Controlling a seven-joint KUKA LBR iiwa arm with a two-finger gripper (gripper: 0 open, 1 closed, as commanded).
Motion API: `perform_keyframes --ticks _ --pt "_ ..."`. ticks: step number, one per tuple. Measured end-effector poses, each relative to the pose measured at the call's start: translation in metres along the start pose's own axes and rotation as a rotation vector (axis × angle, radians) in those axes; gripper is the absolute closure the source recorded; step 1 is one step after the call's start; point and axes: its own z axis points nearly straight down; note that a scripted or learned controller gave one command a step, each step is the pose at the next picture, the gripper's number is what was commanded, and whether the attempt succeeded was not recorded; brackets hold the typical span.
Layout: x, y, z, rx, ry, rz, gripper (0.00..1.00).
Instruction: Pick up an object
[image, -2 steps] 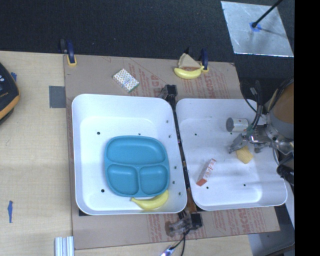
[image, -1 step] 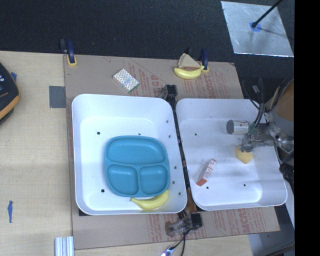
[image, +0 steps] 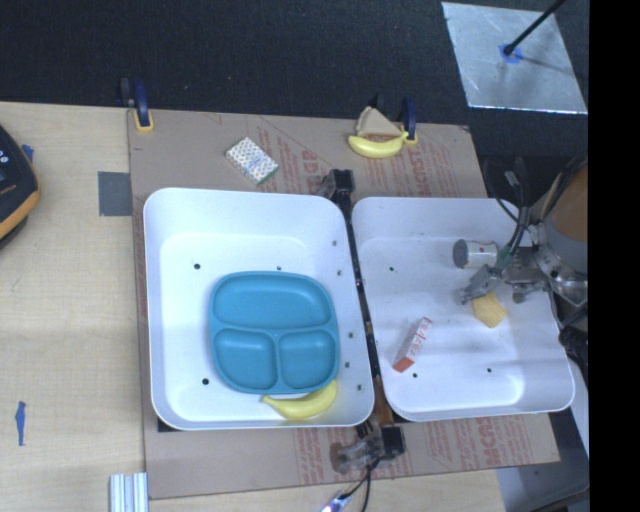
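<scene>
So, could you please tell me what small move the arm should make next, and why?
Probably ease the gripper down over the yellow chunk in the right bin. The chunk lies right at the gripper, much closer than the red-and-white box, and I can't see the gripper holding anything.

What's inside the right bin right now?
A small orange-and-white box and a yellow block right by the gripper. Anything beneath the gripper is covered.
</scene>
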Motion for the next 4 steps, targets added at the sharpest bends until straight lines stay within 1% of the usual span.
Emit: perform_keyframes --ticks 1,2,3,4 --pt "-0.001 0.035 0.039 -0.003 0.001 0.003 0.0" --pt "0.007 0.103 0.038 -0.003 0.002 0.005 0.0" --pt "0.006 0.104 0.025 -0.005 0.0 0.0 1.0" --pt "0.066 0.103 -0.012 -0.002 0.003 0.004 1.0"
